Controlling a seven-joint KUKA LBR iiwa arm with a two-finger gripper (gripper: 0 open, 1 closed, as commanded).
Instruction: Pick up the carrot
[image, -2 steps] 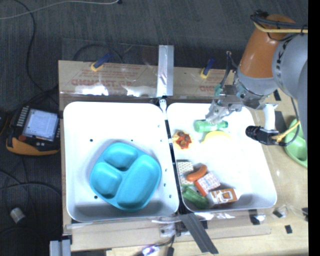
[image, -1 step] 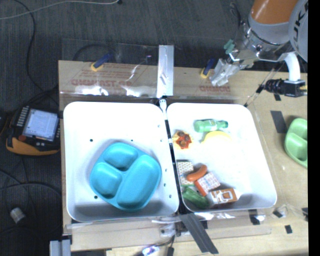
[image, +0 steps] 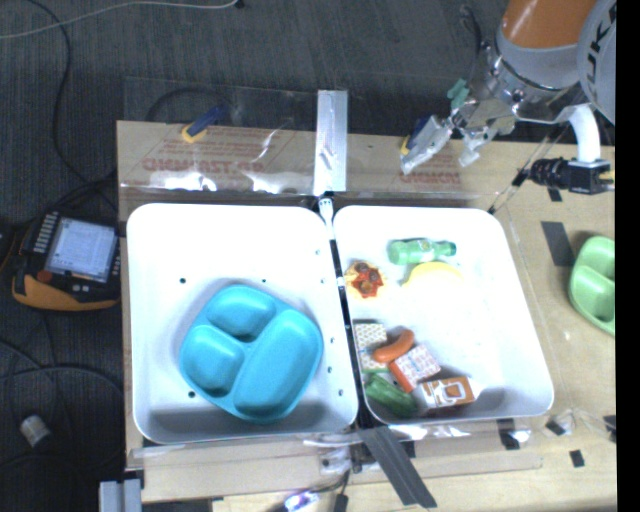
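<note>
Approach step, nothing grasped. Gripper (image: 445, 145) hangs above bench behind right bin (image: 520, 300), fingers spread, empty. Carrot (image: 392, 346) lies low in that bin among clutter. I'd next bring gripper forward, down over it.

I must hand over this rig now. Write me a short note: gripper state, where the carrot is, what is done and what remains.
Gripper: open, holding nothing, raised beyond the far rim of the right white bin.
Small orange carrot: lying in the right bin's near half, in a cluster of toy foods, beside a red-and-white box and above green leafy pieces.
Done: no grasp yet.
Left: bring the gripper down over the carrot, close, lift. Crowded neighbours may hinder the grasp.
</note>
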